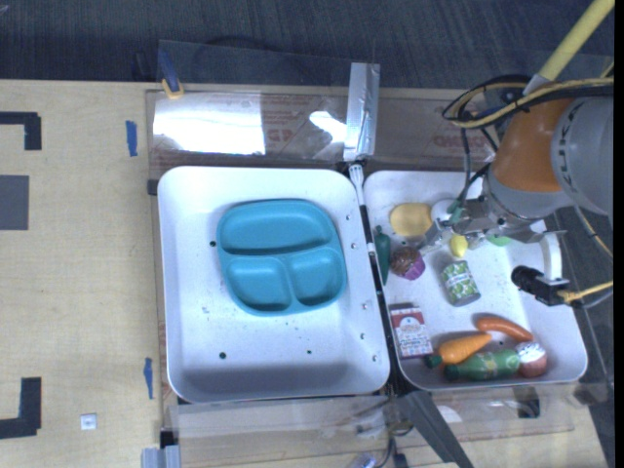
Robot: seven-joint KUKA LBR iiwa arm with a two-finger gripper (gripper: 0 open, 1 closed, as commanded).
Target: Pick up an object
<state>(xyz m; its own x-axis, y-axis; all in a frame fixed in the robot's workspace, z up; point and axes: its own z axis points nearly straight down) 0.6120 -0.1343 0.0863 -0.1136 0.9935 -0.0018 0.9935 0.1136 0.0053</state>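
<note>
Divided tray in left bin; toy foods in right bin.

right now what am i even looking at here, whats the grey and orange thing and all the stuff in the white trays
This is one camera fixed above a bench, looking down at a slant. The grey and orange thing is a robot arm reaching in from the right; its job is to pick up an object. At its end sits its grasping tool, low over the right bin. I cannot tell whether it holds anything.

The left bin holds a blue divided plate. The right bin holds small toy foods: a yellow lemon-like piece, a purple piece, a small green-patterned packet, a red and white box, an orange carrot, a green bottle and a red-orange sausage-like piece.
</note>
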